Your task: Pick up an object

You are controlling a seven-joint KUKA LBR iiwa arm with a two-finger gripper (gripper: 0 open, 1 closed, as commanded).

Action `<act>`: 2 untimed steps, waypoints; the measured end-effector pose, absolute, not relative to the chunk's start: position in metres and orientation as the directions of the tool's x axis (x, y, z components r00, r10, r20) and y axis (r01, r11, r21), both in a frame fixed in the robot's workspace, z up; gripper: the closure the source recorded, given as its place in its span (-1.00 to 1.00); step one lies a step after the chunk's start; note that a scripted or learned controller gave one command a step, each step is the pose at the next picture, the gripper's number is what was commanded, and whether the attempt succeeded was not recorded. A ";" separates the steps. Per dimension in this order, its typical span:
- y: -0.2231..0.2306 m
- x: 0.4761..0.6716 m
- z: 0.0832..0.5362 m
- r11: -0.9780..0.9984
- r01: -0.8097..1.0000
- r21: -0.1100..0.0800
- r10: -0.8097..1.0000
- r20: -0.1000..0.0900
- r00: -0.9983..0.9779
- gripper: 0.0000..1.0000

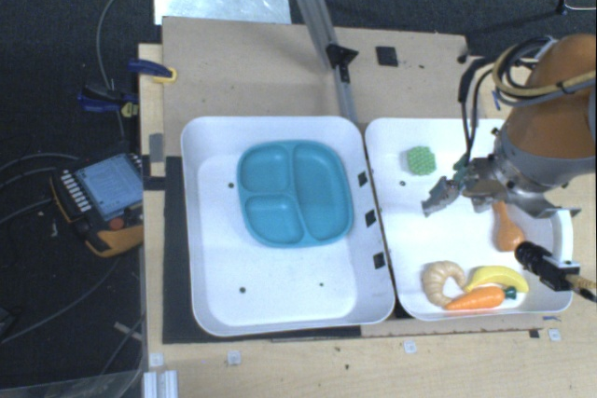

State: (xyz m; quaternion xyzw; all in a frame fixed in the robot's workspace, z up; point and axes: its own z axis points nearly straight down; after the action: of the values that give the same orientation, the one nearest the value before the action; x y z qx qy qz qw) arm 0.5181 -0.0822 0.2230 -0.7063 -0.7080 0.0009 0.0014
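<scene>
The arm is seen reaching in over the right bin (384, 200), with the hand (438, 197) hanging above the bin's bare middle; whether it is spread or pressed together cannot be told. Nothing is seen gripped by it. A green ball (421, 160) lies near the bin's far edge, close to the hand. At the near edge a croissant (442, 279), a carrot (478, 298) and a banana (498, 277) are clustered (all touching). A blue divided plate (295, 192) sits in the left bin (216, 294).

we see our grey arm (550, 121) reaching in from the right, orange band above the wrist, bent downward, with the gripper (438, 198) pointing left and slightly down.
</scene>
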 end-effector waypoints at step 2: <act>-0.100 0.514 0.116 0.000 1.000 -0.004 1.000 0.000 0.000 -1.00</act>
State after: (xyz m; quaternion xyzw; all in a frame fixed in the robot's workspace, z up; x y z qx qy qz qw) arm 0.5137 -0.0997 0.1157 -0.7069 -0.7073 0.0014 0.0016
